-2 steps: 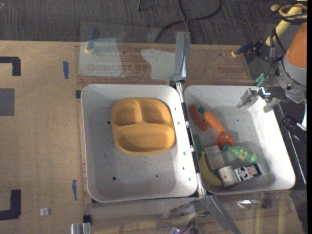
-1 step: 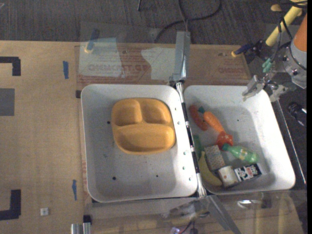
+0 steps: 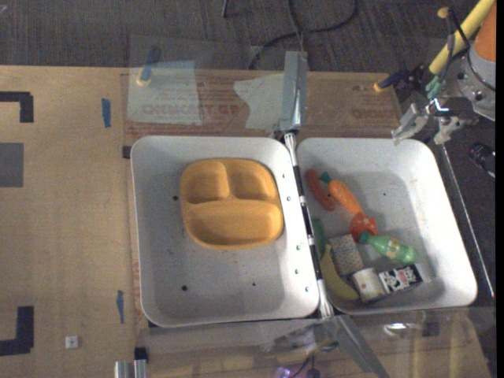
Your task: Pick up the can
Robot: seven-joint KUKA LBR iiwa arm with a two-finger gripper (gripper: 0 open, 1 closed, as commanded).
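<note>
Camera view: tan bench [image 3: 63,235], two white bins [image 3: 157,290], dark floor behind.

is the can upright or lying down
Lying down: the can rests on its side in the right bin, its round end facing the camera, beside the carton.

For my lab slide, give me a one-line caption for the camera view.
End effector hovers over the right bin's far corner; the can lies among toy food, yellow tray in the left bin.
</note>
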